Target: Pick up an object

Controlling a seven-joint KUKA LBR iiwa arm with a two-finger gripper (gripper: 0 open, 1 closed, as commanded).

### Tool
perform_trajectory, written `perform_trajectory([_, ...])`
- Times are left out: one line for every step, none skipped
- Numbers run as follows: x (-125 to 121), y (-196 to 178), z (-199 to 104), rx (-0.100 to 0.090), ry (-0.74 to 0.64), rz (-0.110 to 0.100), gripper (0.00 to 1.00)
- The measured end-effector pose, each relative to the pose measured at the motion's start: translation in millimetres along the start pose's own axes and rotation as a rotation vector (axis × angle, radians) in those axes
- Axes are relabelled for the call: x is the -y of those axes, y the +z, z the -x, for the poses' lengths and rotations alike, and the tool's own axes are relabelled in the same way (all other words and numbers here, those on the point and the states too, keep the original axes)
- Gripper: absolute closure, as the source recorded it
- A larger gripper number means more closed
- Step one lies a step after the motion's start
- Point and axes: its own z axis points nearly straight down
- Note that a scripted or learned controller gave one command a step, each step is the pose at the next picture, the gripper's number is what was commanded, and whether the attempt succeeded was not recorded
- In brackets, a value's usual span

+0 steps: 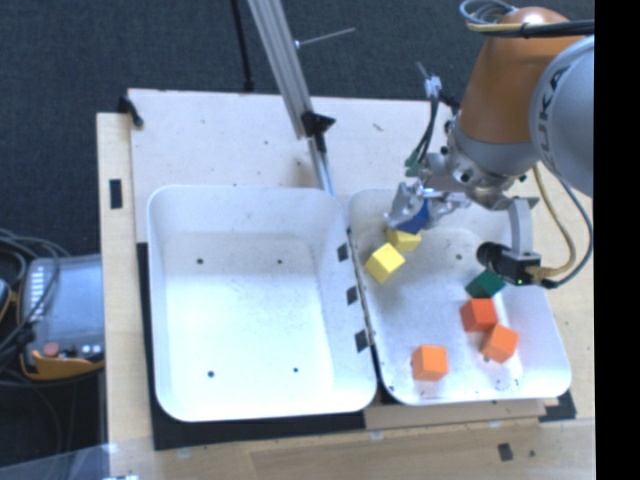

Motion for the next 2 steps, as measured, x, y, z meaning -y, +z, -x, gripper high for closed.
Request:
perform_trajectory([-0.1, 14.2, -59.5, -0.001, -0.001, -0.004, 1.0])
perform_trajectory([-6.6, 29.4, -106.8, -0.001, 0.0, -0.007, 1.0])
